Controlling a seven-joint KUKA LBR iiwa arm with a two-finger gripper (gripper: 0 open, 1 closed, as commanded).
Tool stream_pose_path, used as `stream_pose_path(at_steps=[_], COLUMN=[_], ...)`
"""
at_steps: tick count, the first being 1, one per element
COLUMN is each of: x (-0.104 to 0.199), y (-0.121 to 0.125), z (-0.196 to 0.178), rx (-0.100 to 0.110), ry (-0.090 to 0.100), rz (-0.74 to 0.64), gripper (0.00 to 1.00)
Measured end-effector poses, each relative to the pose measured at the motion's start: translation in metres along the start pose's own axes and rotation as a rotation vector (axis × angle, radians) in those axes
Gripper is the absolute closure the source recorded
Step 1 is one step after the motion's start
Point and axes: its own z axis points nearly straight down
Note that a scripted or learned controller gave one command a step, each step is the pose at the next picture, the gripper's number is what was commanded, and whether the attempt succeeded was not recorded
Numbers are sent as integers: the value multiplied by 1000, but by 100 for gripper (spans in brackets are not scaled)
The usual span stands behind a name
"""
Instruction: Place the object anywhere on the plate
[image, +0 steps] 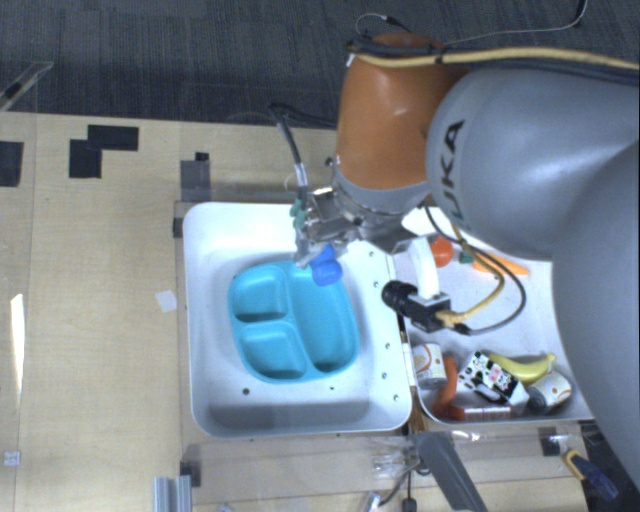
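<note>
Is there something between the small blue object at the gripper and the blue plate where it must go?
Nothing visible stands in the way. The small blue object sits at the gripper, right over the far edge of the blue plate in the left bin. The plate's three compartments below it look bare.

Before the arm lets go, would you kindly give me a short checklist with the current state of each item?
1. Blue object between the fingers of the gripper: ok.
2. Object above the blue plate, over its far right edge: ok.
3. Object resting on the plate: cannot tell.
4. Plate flat inside the left bin: ok.
5. Plate sections free of other items: ok.
6. Black cable off the plate: ok.
</note>
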Motion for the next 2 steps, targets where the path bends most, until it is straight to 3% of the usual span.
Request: stream_pose_path(at_steps=[1, 2], x=[-16, -27], y=[-38, -17], z=[87, 22], rx=[4, 0], ry=[0, 0], rz=[6, -192], gripper=[100, 100])
